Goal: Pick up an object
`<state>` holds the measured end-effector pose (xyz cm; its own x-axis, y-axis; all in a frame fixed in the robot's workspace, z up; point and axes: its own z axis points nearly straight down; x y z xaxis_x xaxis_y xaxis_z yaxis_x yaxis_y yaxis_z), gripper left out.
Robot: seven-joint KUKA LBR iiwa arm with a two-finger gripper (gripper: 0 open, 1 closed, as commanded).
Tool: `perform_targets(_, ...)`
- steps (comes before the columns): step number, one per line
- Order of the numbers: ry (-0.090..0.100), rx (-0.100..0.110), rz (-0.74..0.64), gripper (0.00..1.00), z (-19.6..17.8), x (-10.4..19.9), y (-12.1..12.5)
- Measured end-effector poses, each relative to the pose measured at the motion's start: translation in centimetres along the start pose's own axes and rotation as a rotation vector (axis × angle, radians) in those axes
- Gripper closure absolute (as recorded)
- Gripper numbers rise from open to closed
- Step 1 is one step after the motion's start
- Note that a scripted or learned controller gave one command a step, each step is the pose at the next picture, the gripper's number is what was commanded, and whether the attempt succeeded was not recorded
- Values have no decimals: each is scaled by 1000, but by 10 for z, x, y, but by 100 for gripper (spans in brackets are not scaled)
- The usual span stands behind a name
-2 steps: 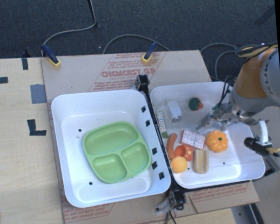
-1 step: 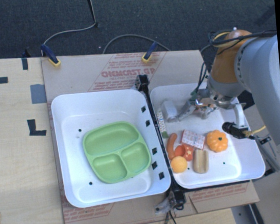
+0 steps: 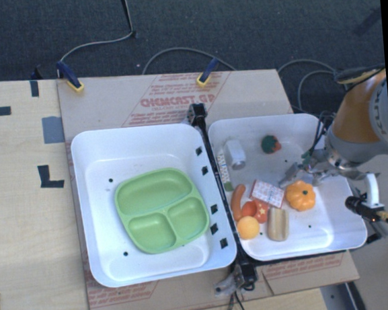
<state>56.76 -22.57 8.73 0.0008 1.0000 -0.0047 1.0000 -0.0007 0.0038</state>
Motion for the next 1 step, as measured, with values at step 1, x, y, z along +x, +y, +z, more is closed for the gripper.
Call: perform_targets(1, 4, -3, -5, 0, 1, 63, 86)
